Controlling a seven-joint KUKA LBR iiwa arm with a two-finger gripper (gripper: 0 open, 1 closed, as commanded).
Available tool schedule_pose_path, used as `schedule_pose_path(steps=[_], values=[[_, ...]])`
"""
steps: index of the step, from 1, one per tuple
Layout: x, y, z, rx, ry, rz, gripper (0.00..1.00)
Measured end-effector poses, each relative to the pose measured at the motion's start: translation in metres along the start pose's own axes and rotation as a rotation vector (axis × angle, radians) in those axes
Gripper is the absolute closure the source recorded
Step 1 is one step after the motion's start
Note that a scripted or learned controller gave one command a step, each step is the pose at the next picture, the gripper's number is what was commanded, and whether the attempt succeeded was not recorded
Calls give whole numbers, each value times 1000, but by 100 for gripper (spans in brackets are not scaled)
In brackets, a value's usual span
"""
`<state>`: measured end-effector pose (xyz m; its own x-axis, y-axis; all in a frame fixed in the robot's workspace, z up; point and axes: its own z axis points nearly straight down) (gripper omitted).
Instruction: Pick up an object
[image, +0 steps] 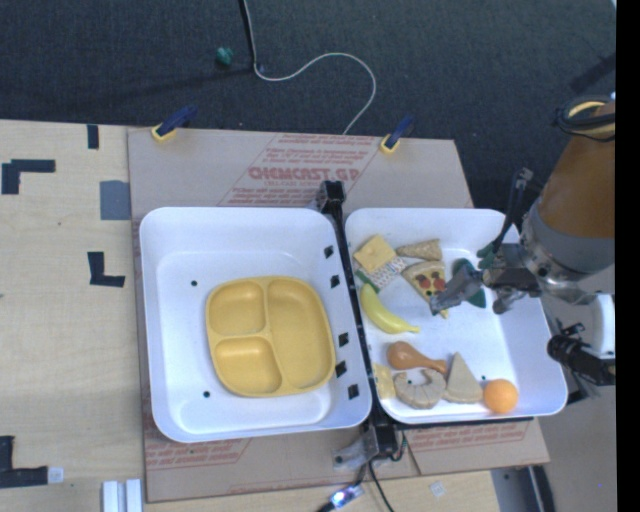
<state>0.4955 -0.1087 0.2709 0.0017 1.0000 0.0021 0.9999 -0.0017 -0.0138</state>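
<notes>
The cardboard sheet (290, 180) under both bins carries red print reading roughly "CHEMCAST GP", well up and left of the gripper (462, 290). Far to its left, the left bin (165, 300) holds a yellow divided plate (268, 334). The gripper hangs over the right bin (520, 340); whether its fingers are apart or together cannot be told, and nothing shows between them. Just left lies a pizza slice (427, 279), further left a banana (384, 314) with its long axis running from upper left to lower right. Below sits an orange (501, 395).
</notes>
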Motion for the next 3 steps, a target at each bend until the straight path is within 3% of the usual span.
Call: schedule_pose_path(steps=[1,3], values=[[0,2,-6,-12,-2,-3,0],[0,1,88,-7,-1,-3,0]])
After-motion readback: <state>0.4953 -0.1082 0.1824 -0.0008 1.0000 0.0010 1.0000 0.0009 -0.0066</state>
